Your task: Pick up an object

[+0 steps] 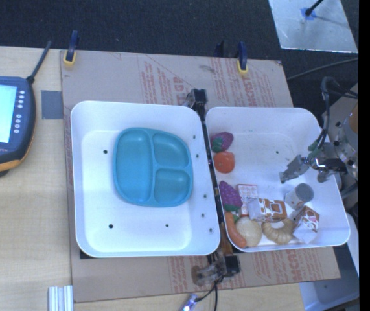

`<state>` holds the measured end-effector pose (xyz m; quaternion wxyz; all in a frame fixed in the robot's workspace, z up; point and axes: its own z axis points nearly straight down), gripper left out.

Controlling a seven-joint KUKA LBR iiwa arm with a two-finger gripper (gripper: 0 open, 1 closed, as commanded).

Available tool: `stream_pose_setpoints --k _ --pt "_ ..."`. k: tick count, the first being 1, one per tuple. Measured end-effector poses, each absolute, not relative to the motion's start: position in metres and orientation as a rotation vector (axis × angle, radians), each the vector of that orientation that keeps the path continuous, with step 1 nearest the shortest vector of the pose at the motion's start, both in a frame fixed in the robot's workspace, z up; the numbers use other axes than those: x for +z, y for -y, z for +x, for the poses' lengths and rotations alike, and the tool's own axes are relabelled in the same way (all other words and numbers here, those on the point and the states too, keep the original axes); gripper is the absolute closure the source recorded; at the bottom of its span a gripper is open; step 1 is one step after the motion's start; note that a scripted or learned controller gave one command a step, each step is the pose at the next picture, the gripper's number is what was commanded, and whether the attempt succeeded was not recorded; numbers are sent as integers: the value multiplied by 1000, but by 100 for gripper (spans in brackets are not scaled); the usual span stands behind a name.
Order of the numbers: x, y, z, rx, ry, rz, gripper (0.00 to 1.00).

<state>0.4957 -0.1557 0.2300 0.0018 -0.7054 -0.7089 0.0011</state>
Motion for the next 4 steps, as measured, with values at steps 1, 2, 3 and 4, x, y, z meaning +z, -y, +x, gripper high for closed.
stream_pose_setpoints --k 1,2,3,4 --pt "165 116 580 6 2227 -2212 0" --pt "104 110 644 8 2225 -2214 0" --pt "100 106 655 32 2224 -2225 0" --pt "148 47 656 8 2224 -2215 0"
